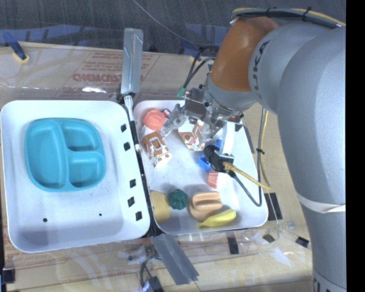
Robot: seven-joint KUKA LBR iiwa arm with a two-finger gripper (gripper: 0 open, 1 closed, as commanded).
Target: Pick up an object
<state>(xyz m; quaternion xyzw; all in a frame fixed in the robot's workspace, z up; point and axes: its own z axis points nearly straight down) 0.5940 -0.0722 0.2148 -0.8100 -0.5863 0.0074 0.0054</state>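
My gripper (pixel 188 128) hangs over the back half of the right bin (pixel 253 194), open. Its fingers stand to either side of a small brown-and-white patterned carton (pixel 191 140), which lies on the bin floor between them. A second carton of the same pattern (pixel 156 149) lies to the left, near the bin's left wall. A salmon ball (pixel 152 118) sits in the back left corner, just beside the left fingertip. A blue piece (pixel 204 161) and a pink piece (pixel 213 179) lie under the wrist cables, partly hidden.
The front of the right bin holds a yellowish lump (pixel 160 206), a green object (pixel 178 198), a hot-dog bun (pixel 205 202) and a banana (pixel 218 218). The left bin (pixel 12 212) holds a blue divided tray (pixel 65 152). The arm's grey body covers the right side.
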